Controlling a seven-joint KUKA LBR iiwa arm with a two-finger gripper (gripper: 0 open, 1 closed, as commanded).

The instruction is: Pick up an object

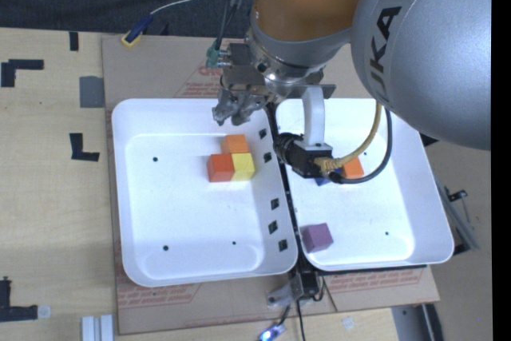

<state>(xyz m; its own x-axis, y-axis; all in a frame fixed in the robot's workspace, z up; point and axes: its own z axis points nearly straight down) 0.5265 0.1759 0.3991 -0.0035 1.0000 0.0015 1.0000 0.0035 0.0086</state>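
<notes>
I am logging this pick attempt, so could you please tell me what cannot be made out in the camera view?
- Gripper: dark and small under the wrist, above the left bin; its tips blur together.
- Orange block in the right bin: mostly covered by the cable and black connector.
- Orange block behind the yellow one: its far edge sits under the gripper.

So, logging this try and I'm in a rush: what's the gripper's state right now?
Gripper: above the left bin, over the orange block; open or shut cannot be told.
</notes>
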